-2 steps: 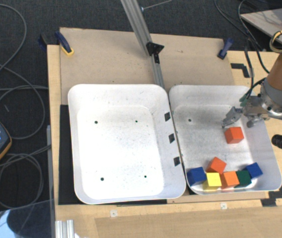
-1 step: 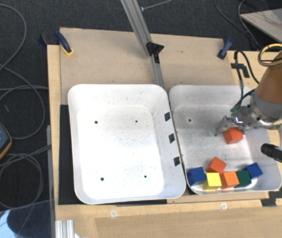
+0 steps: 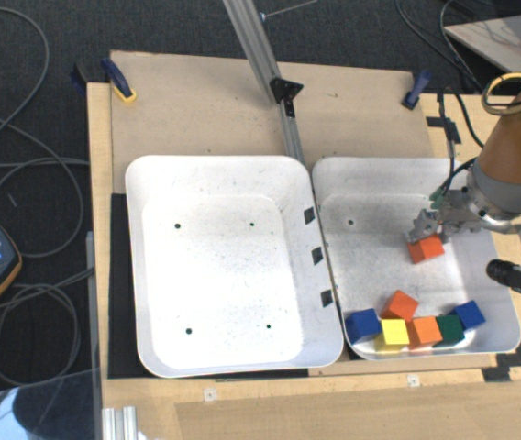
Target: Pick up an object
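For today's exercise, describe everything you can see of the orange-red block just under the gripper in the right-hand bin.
The orange-red block is a small cube, matte and plain. It sits tilted, directly below the gripper, in the middle of the right bin, apart from the coloured blocks clustered at the near rim. The gripper meets its top; whether it is lifted off the bin floor cannot be told.

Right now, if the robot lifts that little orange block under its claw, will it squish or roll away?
Probably neither. The small orange cube has flat faces and sharp edges, so it likely stays stiff and won't roll. It looks small beside the gripper, so it is probably light. Its smooth sides might slip if pinched off-centre.
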Controlling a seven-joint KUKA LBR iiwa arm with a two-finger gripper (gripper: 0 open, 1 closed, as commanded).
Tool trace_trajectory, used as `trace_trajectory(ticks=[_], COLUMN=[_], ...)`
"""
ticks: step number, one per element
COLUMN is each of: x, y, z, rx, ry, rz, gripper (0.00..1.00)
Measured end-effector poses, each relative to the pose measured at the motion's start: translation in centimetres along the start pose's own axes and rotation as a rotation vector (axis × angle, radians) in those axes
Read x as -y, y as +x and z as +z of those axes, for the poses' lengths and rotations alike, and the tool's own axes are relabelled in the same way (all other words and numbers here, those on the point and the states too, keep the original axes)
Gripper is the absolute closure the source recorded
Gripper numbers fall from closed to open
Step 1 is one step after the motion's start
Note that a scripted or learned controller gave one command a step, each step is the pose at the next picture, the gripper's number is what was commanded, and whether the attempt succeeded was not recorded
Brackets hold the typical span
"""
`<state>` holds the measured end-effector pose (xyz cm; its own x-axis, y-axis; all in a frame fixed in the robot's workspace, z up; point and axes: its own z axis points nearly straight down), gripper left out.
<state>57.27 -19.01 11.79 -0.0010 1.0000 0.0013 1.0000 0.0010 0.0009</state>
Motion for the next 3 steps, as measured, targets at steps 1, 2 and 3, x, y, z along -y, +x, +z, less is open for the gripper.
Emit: trace_trajectory(ticks=[1,2,3], x=[-1.0,-1.9,-2.0], y=[-0.5,-0.7,-0.7], z=[-5.9,-10.7,-9.6], rx=[0.004,0.004,0.001], ry=[-0.007,-0.006,0.003], rz=[0.0,-0.001,-0.001], gripper=[1.0,1.0,1.0])
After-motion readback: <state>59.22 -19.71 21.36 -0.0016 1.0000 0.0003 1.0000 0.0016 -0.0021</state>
